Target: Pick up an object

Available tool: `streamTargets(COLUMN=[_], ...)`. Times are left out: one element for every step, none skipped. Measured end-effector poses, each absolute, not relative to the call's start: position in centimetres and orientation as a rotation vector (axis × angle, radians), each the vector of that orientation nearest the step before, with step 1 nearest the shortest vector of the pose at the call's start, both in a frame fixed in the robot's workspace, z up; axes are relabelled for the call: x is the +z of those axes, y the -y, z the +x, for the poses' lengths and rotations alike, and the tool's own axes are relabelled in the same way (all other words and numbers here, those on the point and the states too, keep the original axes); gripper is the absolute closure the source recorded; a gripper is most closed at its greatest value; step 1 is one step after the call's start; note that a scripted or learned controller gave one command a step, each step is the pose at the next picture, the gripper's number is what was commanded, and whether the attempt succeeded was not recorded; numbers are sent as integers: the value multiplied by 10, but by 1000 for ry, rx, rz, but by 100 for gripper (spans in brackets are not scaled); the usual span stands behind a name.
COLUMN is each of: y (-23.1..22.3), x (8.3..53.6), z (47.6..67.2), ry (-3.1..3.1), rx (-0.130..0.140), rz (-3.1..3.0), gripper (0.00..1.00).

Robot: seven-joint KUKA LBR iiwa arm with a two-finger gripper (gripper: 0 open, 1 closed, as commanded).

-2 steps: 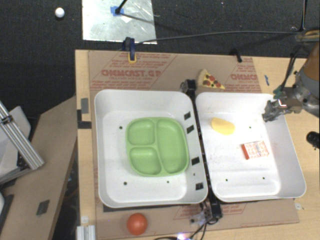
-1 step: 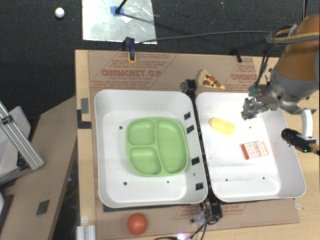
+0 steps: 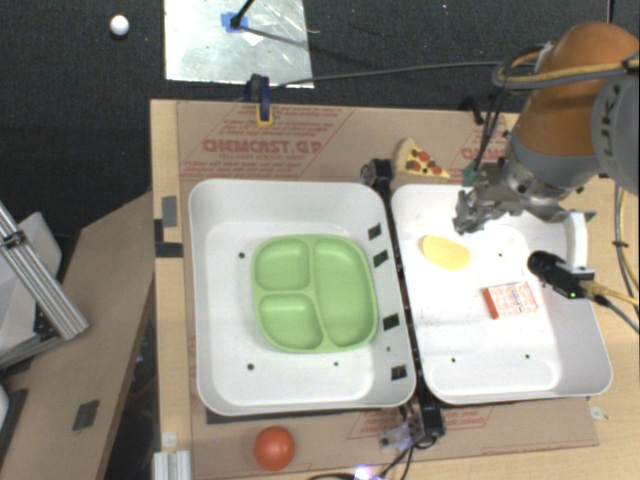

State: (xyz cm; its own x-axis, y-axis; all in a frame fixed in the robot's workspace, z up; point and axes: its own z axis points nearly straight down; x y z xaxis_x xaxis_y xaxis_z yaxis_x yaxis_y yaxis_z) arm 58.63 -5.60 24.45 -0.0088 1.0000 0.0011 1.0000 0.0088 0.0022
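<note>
The grey arm with the orange band is reaching over the far right corner of the right shallow white bin (image 3: 560,368), and its two-finger gripper (image 3: 470,218) is hanging just above the bin floor near the far edge. Can't tell whether the claw is released or clenched from this angle, and nothing is showing between its tips. The flat yellow oval piece (image 3: 445,252) is lying just beside the gripper on the near side, toward the bin's left wall. The small red and white packet (image 3: 510,299) is sitting well apart from it, out toward the right edge; its print is too small to read. Plenty of bare floor along the near edge.

The left white bin (image 3: 215,298) is carrying a green three-compartment plastic tray (image 3: 314,292) in its middle. The brown cardboard sheet (image 3: 300,133) underneath is showing red "CHEMCAST GP" lettering. A toy pizza slice (image 3: 421,159) is resting on the cardboard past the right bin's far edge, and an orange-red ball (image 3: 273,447) is sitting off the left bin's near edge.
</note>
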Motion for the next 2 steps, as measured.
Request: streamTargets(y=[9, -35], x=[238, 239], z=[606, 616], ry=[-2231, -2231], rx=[5, 5], rz=[2210, 2211], gripper=[100, 100])
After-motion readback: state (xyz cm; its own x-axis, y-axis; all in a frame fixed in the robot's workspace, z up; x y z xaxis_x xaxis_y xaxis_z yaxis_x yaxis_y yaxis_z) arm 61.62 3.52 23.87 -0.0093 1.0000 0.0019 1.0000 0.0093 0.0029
